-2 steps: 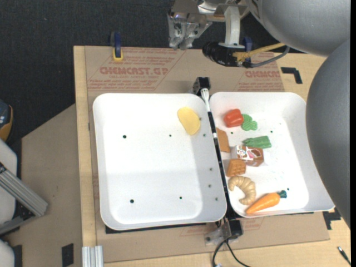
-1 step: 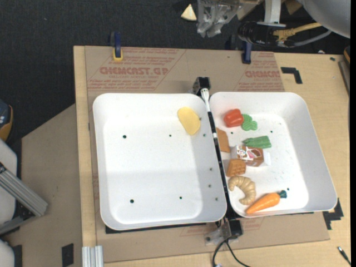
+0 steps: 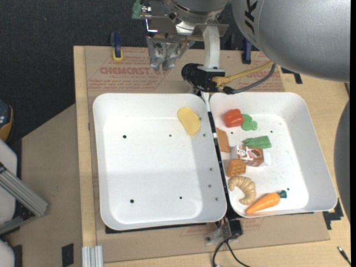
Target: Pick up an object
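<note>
Potato chip (image 3: 189, 120) in left bin (image 3: 111, 166)

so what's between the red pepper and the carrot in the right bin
In the camera view, between the red pepper and the carrot lie a green pod, a wrapped snack, a waffle piece and a croissant.

Brown board (image 3: 83, 93): we are seeing it lying under the white bins (image 3: 98, 149), red lettering running along its upper part.
Blue clamp (image 3: 117, 44): sitting on the board's upper-left edge.
Metal rail (image 3: 22, 191): lying at lower left.
Black cable (image 3: 222, 255): trailing off the bottom.
</note>
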Robot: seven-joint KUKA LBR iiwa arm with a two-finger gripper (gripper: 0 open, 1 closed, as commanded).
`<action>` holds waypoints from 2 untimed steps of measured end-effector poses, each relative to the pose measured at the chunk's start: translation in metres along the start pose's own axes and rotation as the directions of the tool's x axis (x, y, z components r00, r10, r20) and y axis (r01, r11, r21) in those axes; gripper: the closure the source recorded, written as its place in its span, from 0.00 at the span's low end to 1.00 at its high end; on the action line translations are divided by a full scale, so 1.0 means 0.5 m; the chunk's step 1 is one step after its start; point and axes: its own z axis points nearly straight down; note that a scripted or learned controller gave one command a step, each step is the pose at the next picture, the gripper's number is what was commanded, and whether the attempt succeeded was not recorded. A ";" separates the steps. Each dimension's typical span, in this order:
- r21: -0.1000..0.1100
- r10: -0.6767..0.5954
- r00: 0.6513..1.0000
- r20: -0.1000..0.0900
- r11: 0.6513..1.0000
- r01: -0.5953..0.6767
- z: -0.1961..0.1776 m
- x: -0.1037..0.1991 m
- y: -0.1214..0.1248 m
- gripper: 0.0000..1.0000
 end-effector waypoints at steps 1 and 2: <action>-0.015 0.014 1.000 0.001 1.000 -0.014 -0.117 -0.070 0.025 1.00; -0.018 0.017 1.000 0.003 1.000 -0.017 -0.248 -0.164 0.074 1.00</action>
